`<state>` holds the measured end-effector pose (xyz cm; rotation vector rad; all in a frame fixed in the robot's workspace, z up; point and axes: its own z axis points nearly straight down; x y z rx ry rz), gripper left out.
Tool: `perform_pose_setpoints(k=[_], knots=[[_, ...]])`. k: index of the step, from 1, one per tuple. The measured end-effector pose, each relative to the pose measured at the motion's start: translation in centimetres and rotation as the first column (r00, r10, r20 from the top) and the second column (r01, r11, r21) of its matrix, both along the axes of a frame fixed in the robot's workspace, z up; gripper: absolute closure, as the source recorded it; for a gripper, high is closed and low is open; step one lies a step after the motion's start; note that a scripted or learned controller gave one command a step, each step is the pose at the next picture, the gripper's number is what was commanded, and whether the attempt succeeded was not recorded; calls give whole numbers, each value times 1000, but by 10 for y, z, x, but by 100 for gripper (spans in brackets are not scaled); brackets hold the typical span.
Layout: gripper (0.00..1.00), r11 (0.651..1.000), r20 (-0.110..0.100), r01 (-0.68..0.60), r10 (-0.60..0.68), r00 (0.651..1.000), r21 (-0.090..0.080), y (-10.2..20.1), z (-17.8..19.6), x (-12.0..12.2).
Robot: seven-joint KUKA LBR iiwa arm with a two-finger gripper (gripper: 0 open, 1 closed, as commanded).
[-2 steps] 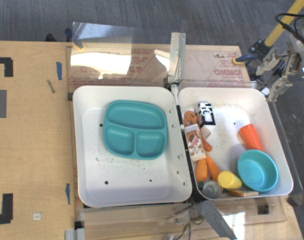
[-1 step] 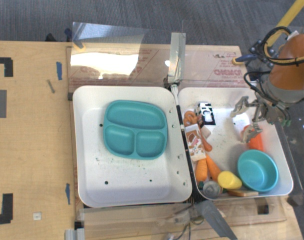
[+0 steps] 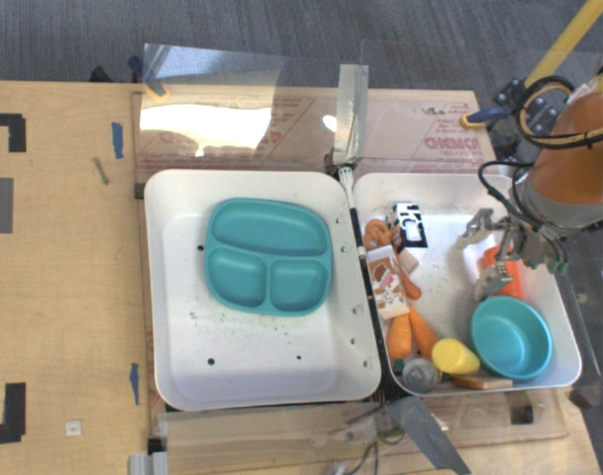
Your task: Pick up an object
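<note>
Since my gripper (image 3: 501, 261) hangs over the orange thing (image 3: 512, 275) by the teal bowl (image 3: 512, 336), I'm probably lining up a grab, though I can't tell its grip.

A small orange object (image 3: 512, 275) sits in the right bin (image 3: 450, 201), near its right wall, just above a teal bowl (image 3: 511, 337).
</note>
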<state>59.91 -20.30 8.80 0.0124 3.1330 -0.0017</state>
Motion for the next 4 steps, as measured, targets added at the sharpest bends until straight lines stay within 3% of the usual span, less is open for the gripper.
perform_pose_setpoints(k=[1, 2, 3, 4], knots=[[0, 990, 52, -143, 143, 988, -6, 26, 13, -44], [0, 1000, 27, 21, -20, 999, -5, 31, 5, -98], [100, 1000, 23, 17, -17, 1000, -3, 33, 15, -98], [100, 992, 5, -128, 128, 992, -6, -22, 123, -115]])
